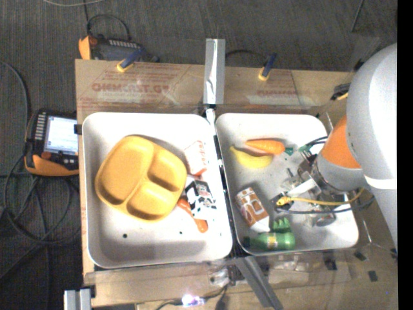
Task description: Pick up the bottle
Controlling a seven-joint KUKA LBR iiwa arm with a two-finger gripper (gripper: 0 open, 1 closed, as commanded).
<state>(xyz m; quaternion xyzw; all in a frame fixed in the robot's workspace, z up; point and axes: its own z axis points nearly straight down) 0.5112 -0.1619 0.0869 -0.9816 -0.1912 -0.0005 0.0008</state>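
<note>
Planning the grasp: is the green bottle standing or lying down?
Lying down: the green bottle rests on its side along the right bin's front wall.

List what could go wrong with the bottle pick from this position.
1. The green bottle lies on its side against the right bin's front wall, so the gripper may have little room on that side.
2. A brown packet lies right beside the bottle and could be nudged or grabbed instead.
3. Lying down, the bottle may roll when touched.

The grey arm (377,121) reaches down from the right.
</note>
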